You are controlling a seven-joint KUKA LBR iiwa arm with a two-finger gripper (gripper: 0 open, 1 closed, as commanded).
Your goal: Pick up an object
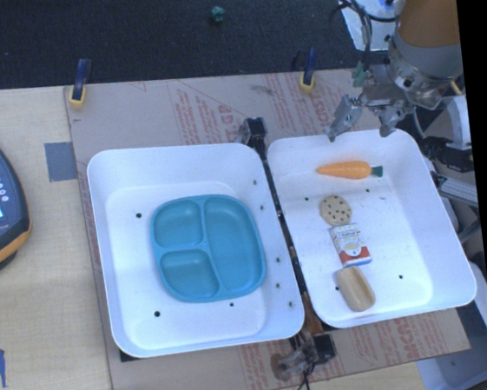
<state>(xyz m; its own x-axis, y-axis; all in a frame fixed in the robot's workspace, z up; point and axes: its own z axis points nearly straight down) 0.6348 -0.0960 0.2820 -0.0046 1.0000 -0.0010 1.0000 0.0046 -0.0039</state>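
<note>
Tool [364,122] spread open, nothing gripped, held above right bin [430,298] rim. Carrot [344,170] untouched. Descent, grasp, lift judged outstanding.

Both white bins [110,249] look like smooth, slightly glossy plastic. The blue divided plate [207,246] at nine o'clock seems matt plastic. Beneath lies printed cardboard [173,110] over pale wood-grain bench [33,345]. The carrot [344,170] at two o'clock looks smooth plastic.

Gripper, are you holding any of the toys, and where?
Nothing is held. The gripper hangs open above the right bin's top edge, apart from the carrot.
</note>
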